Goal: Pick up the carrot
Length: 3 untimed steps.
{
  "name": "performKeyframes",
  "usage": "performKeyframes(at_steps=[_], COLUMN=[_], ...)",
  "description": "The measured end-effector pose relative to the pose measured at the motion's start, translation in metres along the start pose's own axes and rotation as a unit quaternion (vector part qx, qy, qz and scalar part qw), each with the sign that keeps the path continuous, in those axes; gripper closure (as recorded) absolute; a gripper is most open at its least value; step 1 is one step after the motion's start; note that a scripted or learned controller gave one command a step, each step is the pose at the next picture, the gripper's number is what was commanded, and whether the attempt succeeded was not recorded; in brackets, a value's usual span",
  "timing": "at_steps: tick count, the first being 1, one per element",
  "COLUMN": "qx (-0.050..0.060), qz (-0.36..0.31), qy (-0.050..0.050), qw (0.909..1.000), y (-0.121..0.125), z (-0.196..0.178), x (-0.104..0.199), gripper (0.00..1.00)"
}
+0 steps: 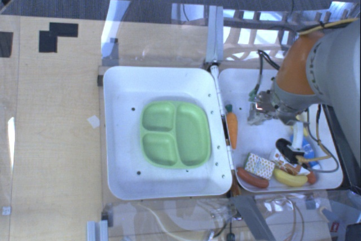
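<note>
Carrot [231, 129] is lying in the right bin [242, 82], tight against its left wall, long axis running up-and-down the view, green top at the far end, tip pointing toward the near edge. Gripper [258, 112] is hanging just to the carrot's right and a shade farther back, nothing between its fingers that I can see. Can't tell whether it is open or closed: cables and glare are cluttering it. The arm's bulk is covering the bin's far right corner. Sausage [253, 178], banana [291, 178] and a patterned packet [259, 166] are crowding the near end, apart from the carrot. Green plate [175, 134] is sitting in the left bin [118, 121].
</note>
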<state>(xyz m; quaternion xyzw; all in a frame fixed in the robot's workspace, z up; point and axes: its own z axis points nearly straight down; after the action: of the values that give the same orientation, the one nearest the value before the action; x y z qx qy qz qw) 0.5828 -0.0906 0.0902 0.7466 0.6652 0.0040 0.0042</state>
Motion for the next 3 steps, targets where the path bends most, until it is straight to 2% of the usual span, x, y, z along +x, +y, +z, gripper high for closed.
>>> performKeyframes(at_steps=[1,2,3], qx=[-0.003,-0.003,0.0], qz=[0.083,0.269,0.409], qy=[0.0,0.002,0.001], qw=[0.9965,0.9632,0.9127], y=[-0.09,-0.062,-0.047], z=[-0.002,-0.001,0.0], x=[-0.01,-0.058,-0.103], gripper=[1.0,1.0,1.0])
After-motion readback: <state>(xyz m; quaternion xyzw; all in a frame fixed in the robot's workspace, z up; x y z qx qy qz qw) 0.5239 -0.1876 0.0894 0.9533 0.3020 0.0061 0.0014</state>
